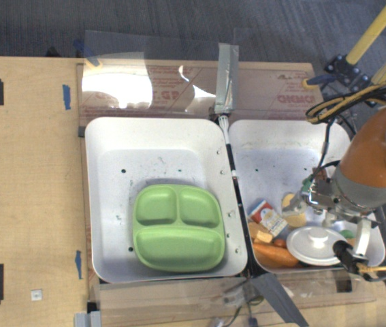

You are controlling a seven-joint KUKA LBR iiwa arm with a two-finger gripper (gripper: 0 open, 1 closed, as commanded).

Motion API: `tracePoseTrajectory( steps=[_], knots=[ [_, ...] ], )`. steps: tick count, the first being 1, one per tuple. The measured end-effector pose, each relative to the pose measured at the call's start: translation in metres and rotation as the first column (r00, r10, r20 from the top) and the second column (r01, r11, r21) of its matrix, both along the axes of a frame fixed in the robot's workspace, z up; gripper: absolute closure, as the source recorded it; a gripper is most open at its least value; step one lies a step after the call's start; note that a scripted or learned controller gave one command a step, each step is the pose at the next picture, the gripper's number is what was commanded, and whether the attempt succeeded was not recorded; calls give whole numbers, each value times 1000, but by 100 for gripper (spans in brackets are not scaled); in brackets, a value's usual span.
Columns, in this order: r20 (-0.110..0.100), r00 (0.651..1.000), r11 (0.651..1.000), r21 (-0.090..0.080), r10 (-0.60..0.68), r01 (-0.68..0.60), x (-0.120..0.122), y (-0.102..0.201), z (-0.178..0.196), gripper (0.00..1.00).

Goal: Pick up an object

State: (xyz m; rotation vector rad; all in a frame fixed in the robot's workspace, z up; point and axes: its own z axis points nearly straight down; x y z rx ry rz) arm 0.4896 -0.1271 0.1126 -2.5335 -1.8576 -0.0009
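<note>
The right bin (274,152) holds a heap of small things near its front. Among them are a white round dish (314,246), an orange carrot-like piece (273,255), a red and white packet (267,216) and some yellow bits (292,208). My gripper (320,206) hangs low over the right part of this heap, just behind the white dish. The grey wrist and the orange band (376,157) cover the bin's right side.
The left bin (111,148) carries a green divided plate (178,227) toward its front. A dividing wall (228,162) separates the two bins. Yellow-black cables (346,101) run behind the arm. A cardboard bench top (22,182) lies to the left.
</note>
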Motion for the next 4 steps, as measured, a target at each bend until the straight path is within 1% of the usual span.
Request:
tracePoseTrajectory(
  steps=[1,2,3,4],
  knots=[
    [6,994,994,1,-108,108,37,-18,-24,0],
    [15,994,994,-2,-105,105,40,-18,-12,100],
    [3,1000,1000,-3,-8,8,-10,-92,-25,100],
    [4,982,982,1,-189,189,-8,-43,67,100]
  ],
)
